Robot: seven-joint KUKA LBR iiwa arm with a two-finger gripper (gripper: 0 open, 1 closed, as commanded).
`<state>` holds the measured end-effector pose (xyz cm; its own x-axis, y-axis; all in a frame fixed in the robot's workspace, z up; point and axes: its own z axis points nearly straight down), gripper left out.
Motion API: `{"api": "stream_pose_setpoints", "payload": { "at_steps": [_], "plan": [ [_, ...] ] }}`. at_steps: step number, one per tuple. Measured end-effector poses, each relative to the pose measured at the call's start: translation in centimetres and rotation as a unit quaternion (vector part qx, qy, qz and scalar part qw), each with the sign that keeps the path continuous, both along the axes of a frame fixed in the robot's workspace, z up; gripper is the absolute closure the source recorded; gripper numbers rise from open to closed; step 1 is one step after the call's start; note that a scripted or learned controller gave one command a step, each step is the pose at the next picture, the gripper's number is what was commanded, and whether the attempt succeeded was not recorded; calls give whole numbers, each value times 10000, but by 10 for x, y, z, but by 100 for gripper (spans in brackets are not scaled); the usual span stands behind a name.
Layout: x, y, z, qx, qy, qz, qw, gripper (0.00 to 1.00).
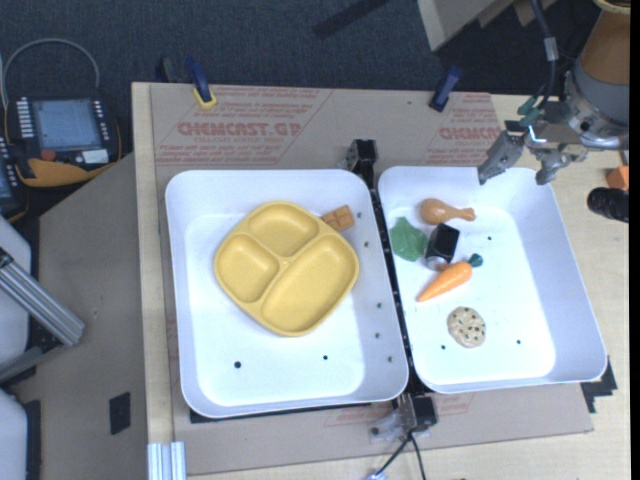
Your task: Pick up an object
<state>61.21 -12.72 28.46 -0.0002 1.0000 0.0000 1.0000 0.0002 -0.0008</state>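
The pincer hangs at the upper right of the frame, over the top rim of the right bin, its two fingers spread apart and grasping nothing. Below it in that bin lie a toy drumstick, a green leaf, a black block, a carrot and a cookie. The left bin holds a yellow divided plate, with a small brown block touching its upper edge. The desk is covered with brown sheeting printed in red, which reads "CHEMCAST GP"
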Motion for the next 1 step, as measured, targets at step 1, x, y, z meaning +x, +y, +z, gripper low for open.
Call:
{"api": "stream_pose_setpoints", "payload": {
  "at_steps": [1],
  "plan": [
    [-4, 5, -44, 4, 25, -2, 10000, 0]
  ]
}}
